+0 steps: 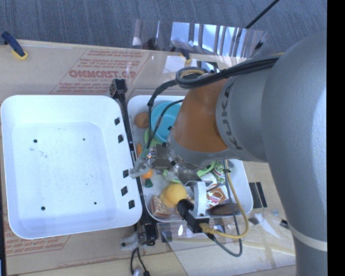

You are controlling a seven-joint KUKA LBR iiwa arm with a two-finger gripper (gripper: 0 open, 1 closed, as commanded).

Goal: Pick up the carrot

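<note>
End effector (151,164) is down in the right bin (241,180), near its left wall, wrist and orange band hanging right over it. Carrot (146,175) looks like the small orange bit just below-left of the tip, touching or nearly touching it, close to the divider between bins; a green piece (148,183) sits just under it, maybe its top. Only a stub shows, so long axis is unclear; my guess is it runs roughly up-down in view, along the bin wall. Cannot tell how the end effector is set, the tip is buried under metal parts and cables, and I can't confirm anything is held. Arm blocks most of the right bin: a blue bowl (164,119), a brownish round item (141,119), a yellow lemon-like thing (172,195) peek out. Left bin (23,114) sits well apart from the action.
</note>
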